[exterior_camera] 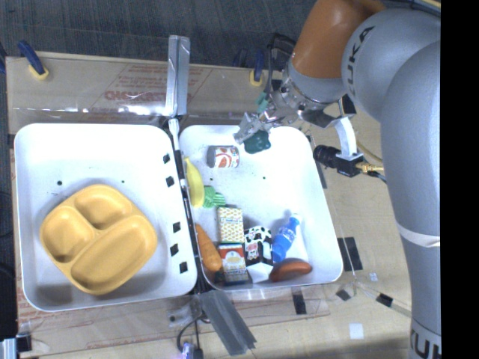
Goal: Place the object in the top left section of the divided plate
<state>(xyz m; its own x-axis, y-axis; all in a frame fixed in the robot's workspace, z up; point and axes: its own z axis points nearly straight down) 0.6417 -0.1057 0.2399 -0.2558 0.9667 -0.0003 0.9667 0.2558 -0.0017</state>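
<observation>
Grey arm with its orange band fills the upper right of the frame, reaching down over the far rim of the right bin [322, 200]. The gripper [254, 132] hangs above that bin's upper edge, and a small dark green object [258, 142] sits right at its fingertips, apparently pinched there, though the blur makes the grip hard to judge for certain.

Below it, near the top of the right bin, a small red and white can [223, 157] lies on its side. Along the bin's left wall runs a yellow banana [194, 182], with a green toy [214, 197] touching its lower end. Lower down, a carrot [209, 248] lies against the same wall. Beside it are a yellowish box [230, 224], a small carton with a red label [233, 260], a black and white cow-patterned carton [258, 244], a blue bottle [285, 238] lying tilted, and a reddish-brown sausage-shaped piece [290, 270] at the bottom right corner.

In the left bin [30, 148] sits the yellow divided plate [98, 236], turned at an angle in the lower left of the frame, its sections bare. The green object is well apart from it, across the divider between the bins.
</observation>
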